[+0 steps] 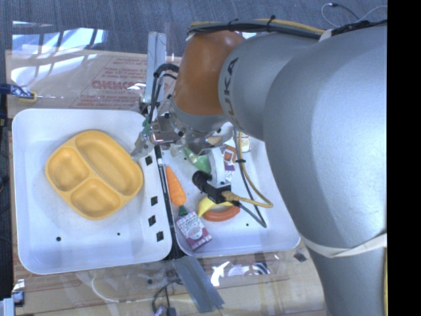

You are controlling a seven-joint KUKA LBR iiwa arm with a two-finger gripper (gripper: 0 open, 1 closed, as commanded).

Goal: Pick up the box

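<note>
A small red and white box (193, 230) lies tilted at the near left corner of the right bin (276, 232), just below an orange carrot (175, 185). A white carton with red and blue print (226, 164) stands further back, partly under the arm. My gripper (148, 141) hangs over the rims where the two bins meet, behind the carrot and well away from the small box. Nothing shows as held in it.
A yellow divided plate (93, 173) lies in the left bin (39, 242). In the right bin a yellow piece on an orange disc (220, 210) sits near the carrot, and a green item (197, 157) is half hidden under the wrist. The large grey arm covers the bin's right side.
</note>
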